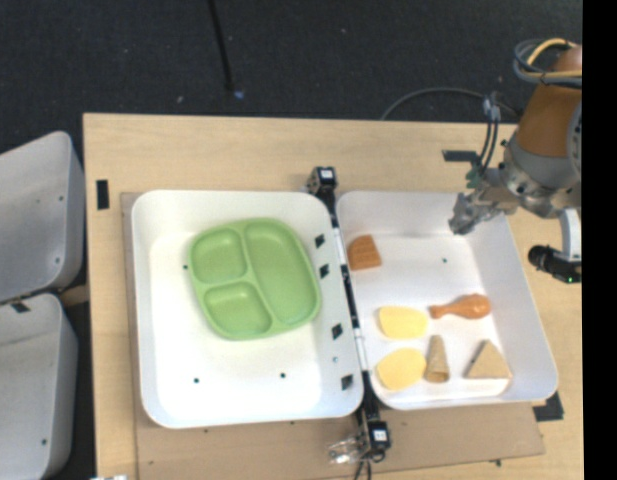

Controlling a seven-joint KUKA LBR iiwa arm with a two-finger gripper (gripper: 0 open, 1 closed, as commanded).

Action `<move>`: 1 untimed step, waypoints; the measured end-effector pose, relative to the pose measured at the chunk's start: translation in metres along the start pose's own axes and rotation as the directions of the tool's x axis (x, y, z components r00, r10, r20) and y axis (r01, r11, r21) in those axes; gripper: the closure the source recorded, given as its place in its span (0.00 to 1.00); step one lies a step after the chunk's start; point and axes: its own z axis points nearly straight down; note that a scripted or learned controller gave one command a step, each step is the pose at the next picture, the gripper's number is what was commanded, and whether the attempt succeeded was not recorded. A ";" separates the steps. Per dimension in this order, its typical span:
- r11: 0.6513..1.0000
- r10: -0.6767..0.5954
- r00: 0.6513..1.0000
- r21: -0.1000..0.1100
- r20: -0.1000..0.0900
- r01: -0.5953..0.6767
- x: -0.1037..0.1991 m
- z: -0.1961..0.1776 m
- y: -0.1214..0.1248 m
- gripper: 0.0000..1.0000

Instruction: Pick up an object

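The claw [466, 214] is hanging over the far right corner of the right bin [518, 298], at the end of the grey arm [543, 138] coming in from the right. Nothing is showing between its tips; how wide they are standing is too small and dark to tell.

Candidate pick objects are all lying in the right bin:
- an orange-brown square block [364, 253] is sitting near the left wall, far half, flat, rounded corners
- a yellow oval piece [402, 321] is lying mid-bin, smooth and flat
- a second yellow piece [400, 368], rounder, is lying just nearer the camera, close to the front left corner
- an orange drumstick-shaped item [462, 308] is lying right of the first yellow piece, thin end pointing left, almost touching it
- a tan cone [437, 359] is sitting just beside the second yellow piece, point aiming away
- a tan wedge [486, 361] with a greyish face is resting near the front right

The left bin [158, 368] is holding a green divided tray [254, 278], three compartments, slightly rotated. Both bins are sitting side by side on the wooden desk [238, 133].
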 end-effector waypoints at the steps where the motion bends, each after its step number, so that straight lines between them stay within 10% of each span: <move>1: 1.000 -0.001 1.000 -0.001 0.001 0.001 0.005 -0.058 -0.006 1.00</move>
